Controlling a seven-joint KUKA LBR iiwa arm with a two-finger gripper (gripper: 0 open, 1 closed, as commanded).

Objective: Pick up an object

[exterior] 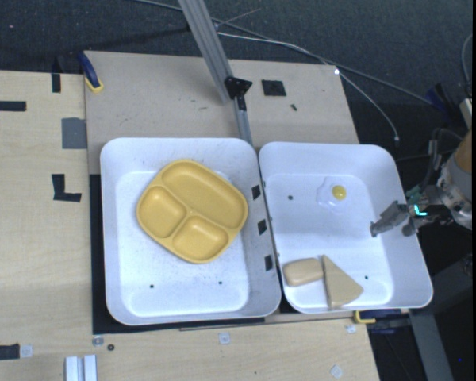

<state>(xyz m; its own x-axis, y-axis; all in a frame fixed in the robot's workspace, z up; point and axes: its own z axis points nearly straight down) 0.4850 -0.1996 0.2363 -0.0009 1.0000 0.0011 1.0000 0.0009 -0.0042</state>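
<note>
The right bin [381, 165] holds three things. A white fried-egg toy with a yellow yolk [334, 192] lies near its back. A tan rounded piece [302, 271] and a tan wedge [340, 284] lie side by side at its front. My gripper [390, 227] hovers over the bin's right rim, well to the right of the egg and above the wedge. It stands open, with nothing between its fingers. A yellow divided plate [192, 210] lies in the left bin [119, 236].
A grey metal pole [210, 46] slants down to the back edge between the two bins. Cables run across the dark floor behind the bench. A blue and yellow clamp [90, 71] sits at the bench's back left corner.
</note>
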